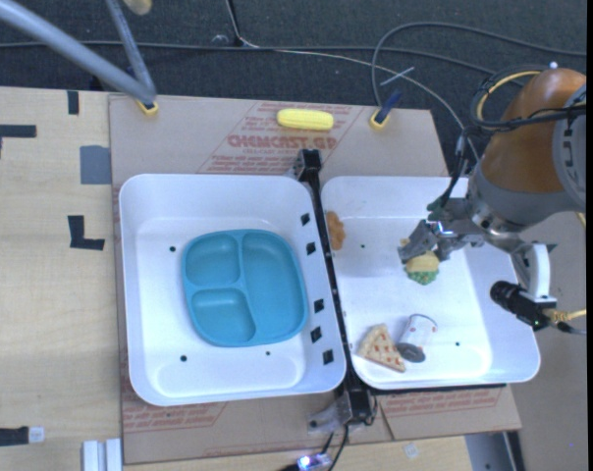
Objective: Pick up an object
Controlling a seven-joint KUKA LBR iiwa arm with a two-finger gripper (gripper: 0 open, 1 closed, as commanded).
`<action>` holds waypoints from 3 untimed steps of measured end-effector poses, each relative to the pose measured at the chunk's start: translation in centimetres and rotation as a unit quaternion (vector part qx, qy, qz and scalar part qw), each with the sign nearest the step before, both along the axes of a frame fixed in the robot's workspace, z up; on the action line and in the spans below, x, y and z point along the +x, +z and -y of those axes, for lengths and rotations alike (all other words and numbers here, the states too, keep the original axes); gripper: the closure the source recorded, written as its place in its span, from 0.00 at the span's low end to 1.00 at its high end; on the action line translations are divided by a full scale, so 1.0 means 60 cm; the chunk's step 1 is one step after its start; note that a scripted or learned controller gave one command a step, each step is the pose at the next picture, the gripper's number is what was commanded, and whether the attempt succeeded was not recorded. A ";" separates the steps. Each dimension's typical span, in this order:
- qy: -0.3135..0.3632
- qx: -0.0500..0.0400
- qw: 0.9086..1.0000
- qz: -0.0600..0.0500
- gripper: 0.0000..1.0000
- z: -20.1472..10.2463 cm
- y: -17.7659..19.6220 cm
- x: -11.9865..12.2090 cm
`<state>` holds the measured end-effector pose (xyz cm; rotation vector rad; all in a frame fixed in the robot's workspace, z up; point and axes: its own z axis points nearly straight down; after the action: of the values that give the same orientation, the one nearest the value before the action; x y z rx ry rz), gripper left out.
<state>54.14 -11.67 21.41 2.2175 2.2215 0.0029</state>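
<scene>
My gripper [426, 253] hangs over the middle right of the right bin [473, 361], reaching in from the right. A small yellow-and-green toy food piece [423, 270] sits between its fingertips, and the fingers are closed against it. Whether the piece is off the bin floor I cannot tell. Also in the right bin lie a pizza slice toy [380, 347] near the front, a small grey and white object [414, 333] just right of it, and a small orange-brown piece [334, 231] by the centre divider.
The left bin [149, 214] holds a blue divided plate [244, 287]. A black divider [321, 263] runs between the bins. A yellow banana-like toy [304, 119] lies on the cardboard behind them. Cables loop behind the arm at the upper right.
</scene>
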 end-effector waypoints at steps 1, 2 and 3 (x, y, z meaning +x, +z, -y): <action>0.000 0.000 1.000 0.001 1.00 0.000 0.079 0.002; 0.002 0.001 1.000 -0.002 1.00 -0.088 0.053 0.009; 0.002 0.001 1.000 -0.003 1.00 -0.176 0.027 0.025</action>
<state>55.65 -1.13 23.02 2.2172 2.2299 -0.0028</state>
